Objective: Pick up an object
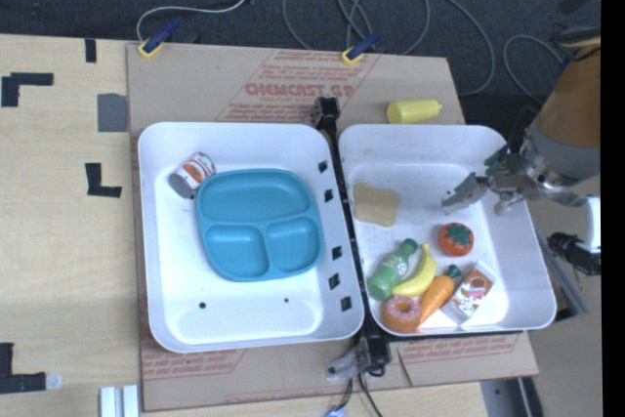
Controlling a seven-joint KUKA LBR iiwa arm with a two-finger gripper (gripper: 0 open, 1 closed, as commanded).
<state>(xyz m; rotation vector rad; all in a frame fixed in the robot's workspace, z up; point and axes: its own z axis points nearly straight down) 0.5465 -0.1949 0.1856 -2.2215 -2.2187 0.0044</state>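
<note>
Arm: reaching in from three o'clock, the gripper (480, 192) hanging over the right bin (430, 140), toward its two o'clock corner.
Gripper: fingers spread wide, nothing between them.
Nearest pick: the tomato (455, 238), just beside the gripper at about seven o'clock from it, not touched.
Other candidates: sponge (376, 205) at nine o'clock in that bin; banana (418, 273), carrot (437, 299), green bottle (391, 271), doughnut (400, 312) and small carton (473, 293) crowded together at six o'clock.
Left bin: blue tray (260, 222), small can (191, 174) at its ten o'clock.
Surface: yellow piece (413, 111) outside the bins.
Progress: nothing lifted yet; descent, closing and lifting all remain, I'd say.
</note>
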